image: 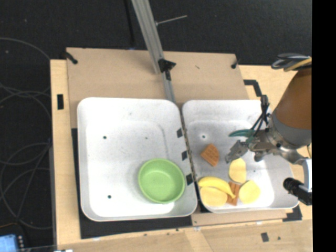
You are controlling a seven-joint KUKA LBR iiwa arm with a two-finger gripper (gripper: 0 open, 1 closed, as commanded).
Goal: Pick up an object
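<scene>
Right white plastic bin: orange waffle-textured block at centre; yellow rounded pieces clustered at the near edge. Pincer, fingers apart and holding nothing, hovers between them. Risk: descent lands on bare floor or nudges the crowded pieces. Left bin: green bowl.

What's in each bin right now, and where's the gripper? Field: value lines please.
left bin: green bowl, near its front right corner
right bin: orange waffle-like piece; cluster of yellow pieces at the front
gripper: over the right bin, between the orange piece and the yellow cluster
grasp: nothing seen between the gripper's fingers
arm: enters from the right
</scene>
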